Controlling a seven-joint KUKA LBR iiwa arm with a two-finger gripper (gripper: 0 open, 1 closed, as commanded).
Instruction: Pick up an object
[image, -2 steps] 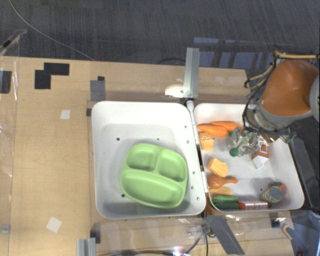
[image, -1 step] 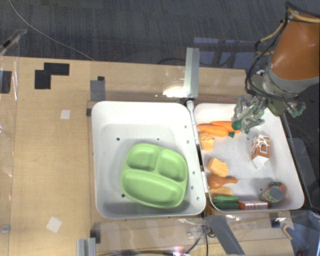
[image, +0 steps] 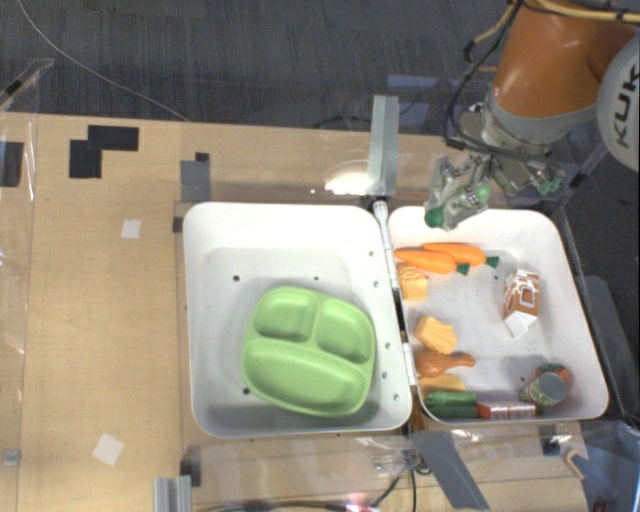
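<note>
1. Hanging over the far edge of the right bin (image: 575, 300), the gripper (image: 458, 203) sits at the end of the grey arm (image: 560, 60) with its orange band, which comes in from the upper right.
2. Whether the jaws are apart or together cannot be told: the gripper is a tangle of pale metal and green parts at this slant, and nothing can be made out between its fingers.
3. The left bin (image: 215, 250) holds a green divided tray (image: 310, 350), lying slightly skewed toward the near right corner.
4. The right bin holds the small items, all resting on its floor and apart from the gripper.
5. Two toy carrots (image: 440, 258) lie side by side just below the gripper, near the far left of that bin.
6. A small yellow-orange block (image: 414, 286) sits just under the carrots, against the dividing wall.
7. A ridged orange-yellow piece (image: 435, 333) lies nearer, with an orange-brown rounded piece (image: 443, 364) just in front of it.
8. A small white and orange carton (image: 521, 300) stands toward the right side of the bin.
9. Along the near edge lie a dark green vegetable (image: 451, 403), a thin red item (image: 507, 410) and a small round can (image: 549, 384) in the near right corner.
</note>
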